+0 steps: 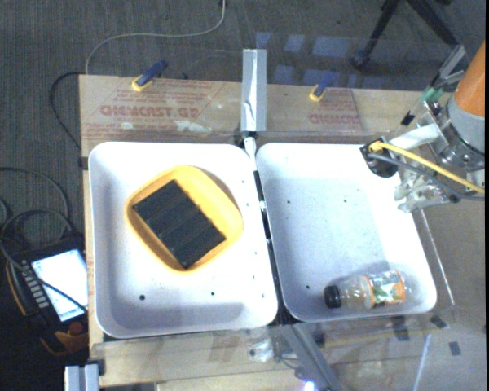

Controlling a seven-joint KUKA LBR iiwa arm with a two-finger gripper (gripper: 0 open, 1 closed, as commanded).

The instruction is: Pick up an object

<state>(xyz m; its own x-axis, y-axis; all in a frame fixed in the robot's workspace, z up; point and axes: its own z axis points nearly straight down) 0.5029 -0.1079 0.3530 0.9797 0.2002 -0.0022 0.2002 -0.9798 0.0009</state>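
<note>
Tabletop (179,108): a pale board with faint red lettering was seen under both bins; two small clamps with blue handles were fixed at its far edge, judged there to keep the board from shifting.
Left bin (114,300): white and shallow, set touching the right bin along a shared middle edge.
Right bin (326,210): white and shallow, placed nearest the arm, judged so that reaches stay short.
Arm (477,88): grey with an orange band, entered from the right and was held above the right bin's far right corner.
Yellow dish (220,194): lay in the left bin, tilted, with a dark ribbed block (179,222) resting inside it.
Bottle (367,290): the likely pick; it lay on its side along the right bin's near wall, dark cap pointing left, well apart from the claw.
Claw (407,187): hovered over the bin's right rim; whether it was spread or pressed together could not be told, and nothing was seen in it.
Floor: dark grey carpet, cables trailing at left, a chair base at the top.
Lit screen (61,279): lay on the floor left of the tabletop.
</note>
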